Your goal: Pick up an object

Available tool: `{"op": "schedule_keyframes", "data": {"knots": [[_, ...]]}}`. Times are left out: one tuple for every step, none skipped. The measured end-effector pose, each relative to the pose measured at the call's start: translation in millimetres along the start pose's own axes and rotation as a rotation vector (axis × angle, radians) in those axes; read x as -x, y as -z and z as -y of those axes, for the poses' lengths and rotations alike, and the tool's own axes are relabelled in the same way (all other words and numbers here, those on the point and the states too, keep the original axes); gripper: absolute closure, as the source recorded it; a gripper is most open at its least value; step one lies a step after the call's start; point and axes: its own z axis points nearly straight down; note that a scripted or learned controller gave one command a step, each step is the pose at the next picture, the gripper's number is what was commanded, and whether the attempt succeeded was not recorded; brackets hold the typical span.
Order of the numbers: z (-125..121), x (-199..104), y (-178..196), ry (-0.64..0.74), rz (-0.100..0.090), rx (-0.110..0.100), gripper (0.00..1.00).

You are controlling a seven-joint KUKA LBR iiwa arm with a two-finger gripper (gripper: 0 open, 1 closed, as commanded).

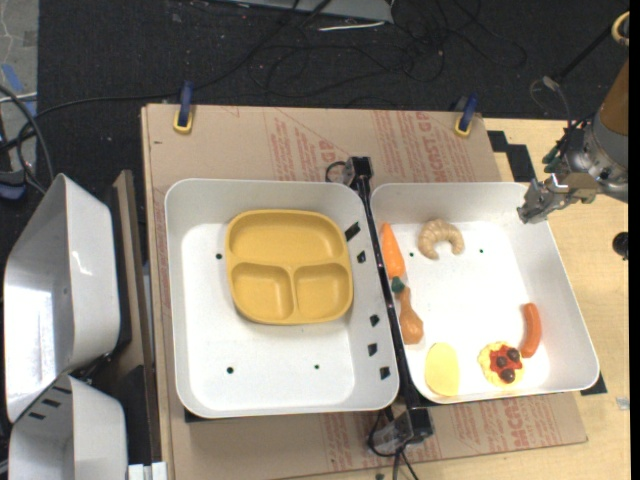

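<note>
The right bin [560, 298] holds six small toy foods. A pale tan croissant [440, 237], curved like a crescent, lies near its far edge. Along its left wall lie an orange carrot [392, 253] and, below it, a brown drumstick [408, 317], close to touching end to end. Near the front edge sit a flat yellow oval piece [442, 368] and, beside it, a small yellow round [501, 361] with red and dark toppings. An orange-red sausage [530, 329] lies just beyond that round, near the right wall.

The left bin [190, 268] holds a yellow divided plate [290, 266] with three compartments, resting toward its far half.

The end effector [535, 206] hangs over the far right corner of the right bin, well apart from every item and grasping nothing; whether its tips are spread or closed cannot be told.

Both bins rest on a brown cardboard sheet covering the tabletop [300, 138].
</note>
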Motion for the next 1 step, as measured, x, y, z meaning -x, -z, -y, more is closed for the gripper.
{"op": "schedule_keyframes", "data": {"knots": [[-12.4, -53.2, 9.3, 0.005, -0.004, -0.003, 1.0]]}}
